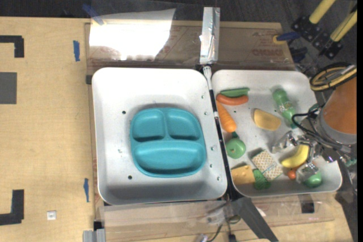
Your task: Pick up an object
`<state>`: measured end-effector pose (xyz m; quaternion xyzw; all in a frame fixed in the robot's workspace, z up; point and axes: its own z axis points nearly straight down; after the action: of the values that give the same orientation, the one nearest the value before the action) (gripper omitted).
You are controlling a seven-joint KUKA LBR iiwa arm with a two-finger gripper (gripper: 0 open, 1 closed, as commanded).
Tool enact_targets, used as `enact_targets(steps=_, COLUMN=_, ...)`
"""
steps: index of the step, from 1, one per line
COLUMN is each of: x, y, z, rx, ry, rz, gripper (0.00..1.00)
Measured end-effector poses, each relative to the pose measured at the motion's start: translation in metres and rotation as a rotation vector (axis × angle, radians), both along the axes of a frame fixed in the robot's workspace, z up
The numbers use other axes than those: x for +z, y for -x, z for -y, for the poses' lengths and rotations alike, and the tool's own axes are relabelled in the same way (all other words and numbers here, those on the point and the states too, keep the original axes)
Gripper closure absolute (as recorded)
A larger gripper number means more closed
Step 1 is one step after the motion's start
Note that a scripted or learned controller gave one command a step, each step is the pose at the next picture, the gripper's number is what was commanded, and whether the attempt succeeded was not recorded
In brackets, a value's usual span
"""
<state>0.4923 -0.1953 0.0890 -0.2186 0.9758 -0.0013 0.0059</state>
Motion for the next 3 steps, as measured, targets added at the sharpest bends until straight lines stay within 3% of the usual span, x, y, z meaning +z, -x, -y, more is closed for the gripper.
enact_targets(steps=1, x=0.0, y=-0.091, z=0.004, rx=-0.008, ry=0.001, rz=0.0, gripper=0.0)
enact_targets(steps=2, x=-0.001, y=-0.128, z=-0.024, rx=-0.073, ry=-0.002, rz=0.0, gripper=0.0)
enact_targets(steps=3, x=0.002, y=-0.087, z=-0.102, rx=0.122, ry=0.005, rz=0.004, gripper=0.0)
